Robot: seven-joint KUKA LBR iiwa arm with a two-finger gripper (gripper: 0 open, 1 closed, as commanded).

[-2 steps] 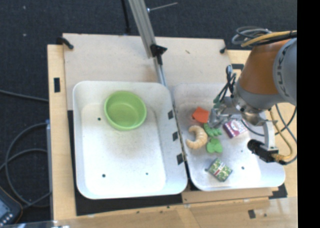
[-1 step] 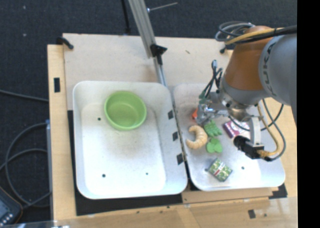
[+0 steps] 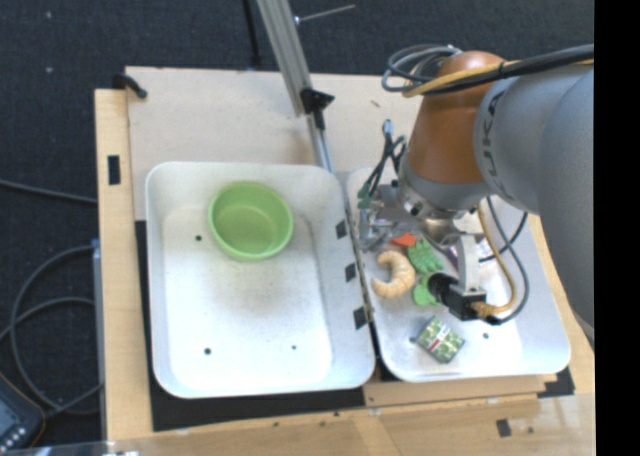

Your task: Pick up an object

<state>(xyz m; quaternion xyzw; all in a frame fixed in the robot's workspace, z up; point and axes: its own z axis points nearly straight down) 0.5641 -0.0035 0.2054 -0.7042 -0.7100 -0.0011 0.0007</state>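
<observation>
We see the gripper [image 3: 396, 228] low over the right bin [image 3: 545, 349], tucked under the orange-banded wrist. The wrist hides it, so we cannot tell whether it is open or closed, and we see nothing held in it.

Just below the gripper, and seemingly closest to it, lies a tan croissant-shaped toy [image 3: 393, 275]. We judge this the likeliest thing to pick. It looks light and probably a little soft or rubbery, with a matt skin that should not slip much. Its curve is the awkward part: a grip on a tapered end could squeeze it out sideways. We would take it across the thick middle of the arc.

A green toy piece [image 3: 426, 258] sits right beside the croissant, on its far side from the left bin [image 3: 240, 369], close enough that the two may touch. A small orange bit [image 3: 404, 241] lies directly under the gripper. Either could get caught in the grip.

Further below the gripper, apart from the cluster, a small green-and-white packet [image 3: 440, 340] lies flat. It looks light but low, so harder to grip. The green bowl [image 3: 250, 221] stands well off to the gripper's side, in the left bin. It looks stiff and light, and its rim is the obvious hold.
</observation>
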